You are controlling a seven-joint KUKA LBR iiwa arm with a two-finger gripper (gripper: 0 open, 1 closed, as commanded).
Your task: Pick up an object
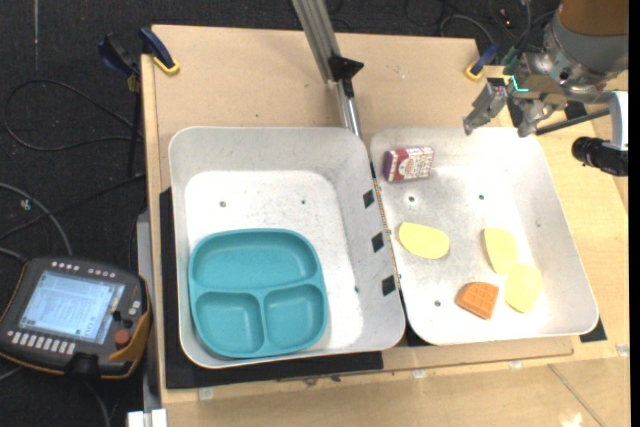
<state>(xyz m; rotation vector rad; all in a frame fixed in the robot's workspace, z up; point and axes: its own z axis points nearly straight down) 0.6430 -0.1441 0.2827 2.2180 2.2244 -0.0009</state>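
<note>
Carton (409, 164) lying left of, below open end effector (505, 115).

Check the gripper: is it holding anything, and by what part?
Nothing is held. The gripper hangs open above the far edge of the right bin, with bare space between its fingers. The carton and other items lie in the bin.

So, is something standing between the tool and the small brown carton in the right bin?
Nothing visible. The tool hangs above the right white bin's far edge; only bare bin floor separates it from the small brown carton.
</note>
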